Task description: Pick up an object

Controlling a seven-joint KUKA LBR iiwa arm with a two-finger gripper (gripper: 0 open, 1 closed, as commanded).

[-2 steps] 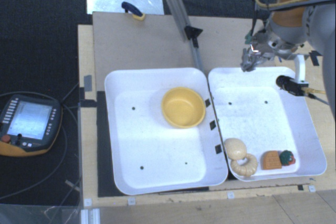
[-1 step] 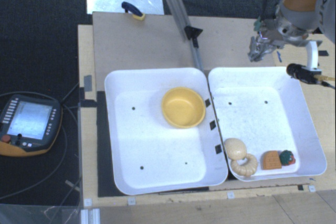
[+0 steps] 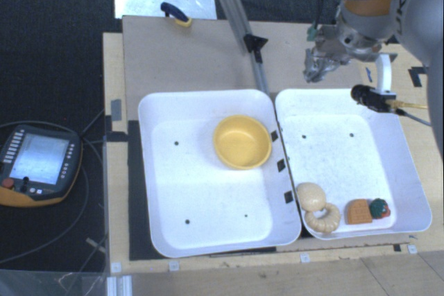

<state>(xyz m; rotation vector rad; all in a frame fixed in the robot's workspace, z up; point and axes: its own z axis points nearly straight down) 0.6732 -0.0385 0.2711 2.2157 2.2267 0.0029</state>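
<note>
Nothing picked yet — the gripper (image 3: 318, 71) hangs above the right bin's (image 3: 406, 170) far edge; whether its claw is spread or pressed together, I cannot tell. Bowl (image 3: 241, 141) sits in the left bin (image 3: 159, 184), toys (image 3: 320, 208) at the right bin's near edge — all untouched

A control pendant (image 3: 36, 164) lies left of the bench (image 3: 201, 55).

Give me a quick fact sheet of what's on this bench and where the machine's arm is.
left bin: yellow bowl near its upper right
right bin: cream toy, ring, orange piece with green tip, all along the near edge
end effector: above the bench, beyond the right bin's far edge
held: nothing seen
</note>
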